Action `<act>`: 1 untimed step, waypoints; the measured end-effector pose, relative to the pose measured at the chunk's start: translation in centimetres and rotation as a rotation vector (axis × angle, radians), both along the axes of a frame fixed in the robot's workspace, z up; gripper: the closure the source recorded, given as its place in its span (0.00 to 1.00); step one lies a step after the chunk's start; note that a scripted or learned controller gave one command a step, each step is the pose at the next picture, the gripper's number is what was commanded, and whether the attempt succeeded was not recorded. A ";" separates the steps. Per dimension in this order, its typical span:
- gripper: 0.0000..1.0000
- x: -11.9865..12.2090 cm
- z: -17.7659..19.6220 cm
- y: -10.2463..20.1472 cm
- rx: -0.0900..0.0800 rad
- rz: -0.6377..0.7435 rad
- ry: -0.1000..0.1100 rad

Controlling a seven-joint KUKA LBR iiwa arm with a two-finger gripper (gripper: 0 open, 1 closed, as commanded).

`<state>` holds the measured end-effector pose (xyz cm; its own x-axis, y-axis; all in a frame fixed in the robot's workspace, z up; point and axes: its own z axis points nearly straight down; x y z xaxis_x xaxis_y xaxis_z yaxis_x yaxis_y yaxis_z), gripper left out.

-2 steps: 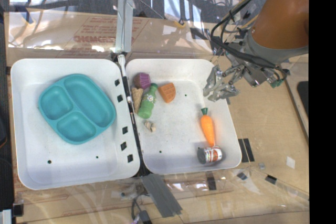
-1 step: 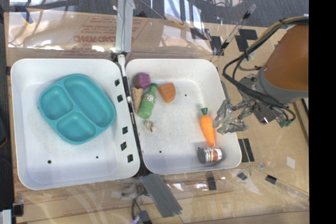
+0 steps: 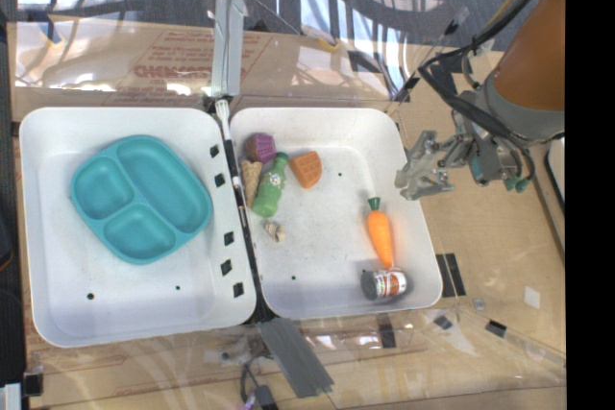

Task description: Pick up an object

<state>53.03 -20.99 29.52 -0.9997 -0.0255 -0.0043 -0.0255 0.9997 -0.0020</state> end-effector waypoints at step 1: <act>1.00 -3.2 -2.4 0.0 0.001 0.154 0.005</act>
